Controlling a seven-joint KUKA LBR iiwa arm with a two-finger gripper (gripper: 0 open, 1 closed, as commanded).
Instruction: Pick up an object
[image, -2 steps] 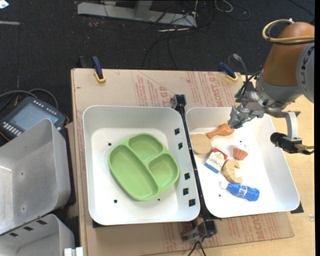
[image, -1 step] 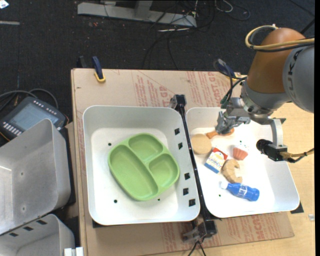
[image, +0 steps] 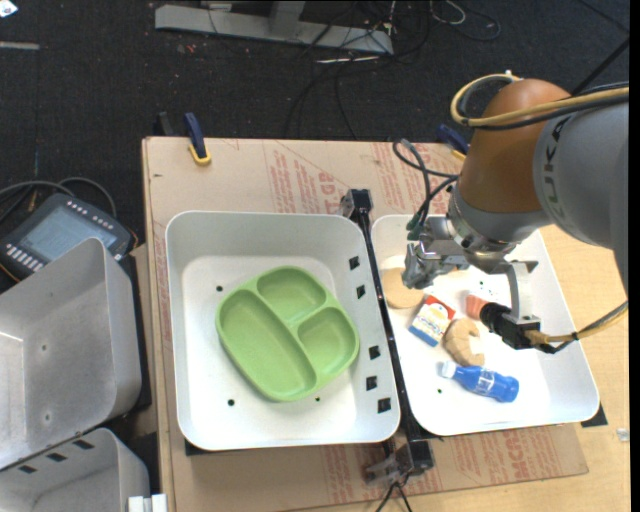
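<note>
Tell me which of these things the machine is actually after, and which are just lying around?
For the job: tool, small carton, bagel-like piece, blue bottle, right bin.

Just lying about: green divided plate, left bin, blue clamp, floor cables.

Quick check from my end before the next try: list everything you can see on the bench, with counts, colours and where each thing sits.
Left bin: one, white, left half of the bench.
Right bin: one, white, beside it.
Divided plate: one, green, three compartments, in the left bin.
Small carton: one, white with red and blue, right bin.
Bottle: one, blue with a white end, lying in the right bin.
Tan object: one, between carton and bottle.
Clamp: one, blue and yellow, bench's far edge.
Arm: one, grey with an orange band.
Gripper: one, over the right bin.
</note>
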